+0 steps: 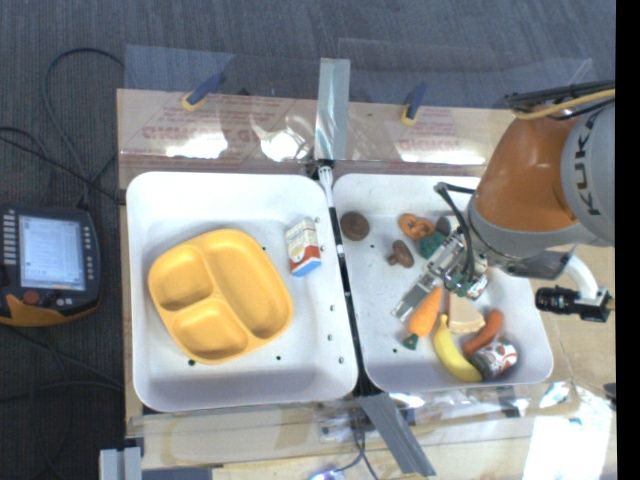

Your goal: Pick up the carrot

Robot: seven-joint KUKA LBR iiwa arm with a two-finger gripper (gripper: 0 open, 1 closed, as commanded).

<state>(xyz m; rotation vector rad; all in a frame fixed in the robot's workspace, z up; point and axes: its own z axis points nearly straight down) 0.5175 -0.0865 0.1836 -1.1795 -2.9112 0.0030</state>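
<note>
Arm (545, 183): I reach in from the right, and my grey and orange bulk covers the right bin's far right corner.
Left bin (160, 368): it holds a yellow tray (218, 293) with three sections, and a small carton (303, 245) just beside the tray, near the wall between the bins.
Right bin (375, 353): it holds the carrot, a banana (452, 352), a can (497, 358), a red sausage (482, 330), a pale slice (462, 315), a brown ball (354, 226), and small brown and orange bits near the far side.
Claw (448, 273): it hangs low over the middle of the right bin; I cannot tell how far my fingers are parted, nor whether they grip anything.
Carrot (425, 315): it lies aslant in the right bin, its orange top touching or just under my claw, its green end (410, 341) towards the near wall, the banana just beside it.
Hard to make out: the teal bit (432, 244) by my wrist, half covered.
</note>
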